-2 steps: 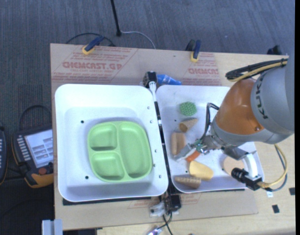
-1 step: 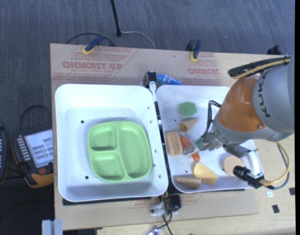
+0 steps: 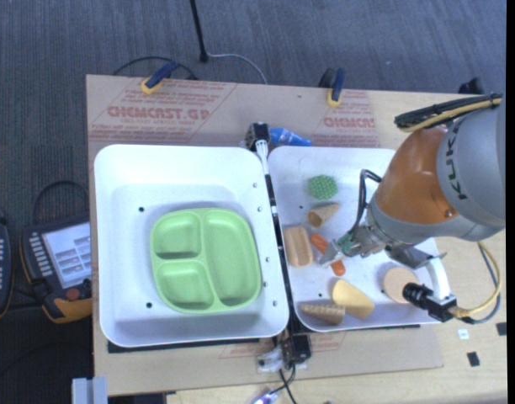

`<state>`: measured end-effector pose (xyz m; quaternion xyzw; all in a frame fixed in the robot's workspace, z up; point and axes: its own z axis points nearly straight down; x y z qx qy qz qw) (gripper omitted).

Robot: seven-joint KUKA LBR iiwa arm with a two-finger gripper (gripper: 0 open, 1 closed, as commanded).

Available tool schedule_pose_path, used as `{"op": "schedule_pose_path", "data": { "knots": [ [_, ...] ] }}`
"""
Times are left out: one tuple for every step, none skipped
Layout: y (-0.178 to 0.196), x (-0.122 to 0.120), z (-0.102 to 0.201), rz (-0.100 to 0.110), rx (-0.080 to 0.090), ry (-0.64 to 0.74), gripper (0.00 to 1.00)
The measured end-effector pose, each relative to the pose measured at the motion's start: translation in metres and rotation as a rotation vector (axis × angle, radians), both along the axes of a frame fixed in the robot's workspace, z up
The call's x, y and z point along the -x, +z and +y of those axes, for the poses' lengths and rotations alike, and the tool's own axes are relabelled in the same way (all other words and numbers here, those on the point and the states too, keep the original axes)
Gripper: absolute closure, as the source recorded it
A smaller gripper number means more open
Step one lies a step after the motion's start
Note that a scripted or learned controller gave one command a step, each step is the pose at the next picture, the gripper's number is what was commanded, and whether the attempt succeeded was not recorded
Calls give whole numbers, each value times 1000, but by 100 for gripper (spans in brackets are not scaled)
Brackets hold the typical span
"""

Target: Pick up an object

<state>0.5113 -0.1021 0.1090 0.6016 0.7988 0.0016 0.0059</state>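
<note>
The right bin [image 3: 358, 160] holds several toy foods: a green spiky ball [image 3: 322, 186], a tan cone [image 3: 321, 215], a tan bread-like block [image 3: 297, 246], a small orange piece [image 3: 320, 244], another orange bit [image 3: 337, 268], a yellow wedge [image 3: 352, 298], a brown ridged piece [image 3: 323, 313] and a pale round slice [image 3: 398, 282]. My gripper [image 3: 346, 249] hangs low over the bin's middle, right beside the orange pieces. Nothing is seen between its fingers.
The left bin [image 3: 123, 183] carries a green divided plate [image 3: 206, 258]. A blue object [image 3: 288, 136] lies behind the bins near a black clamp [image 3: 258, 135]. The arm's orange band [image 3: 417, 188] covers the right bin's right side.
</note>
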Motion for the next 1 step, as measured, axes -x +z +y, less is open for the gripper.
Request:
{"op": "schedule_pose_path", "data": {
  "knots": [
    [130,-30,57,9,-5,-101,100]
  ]
}}
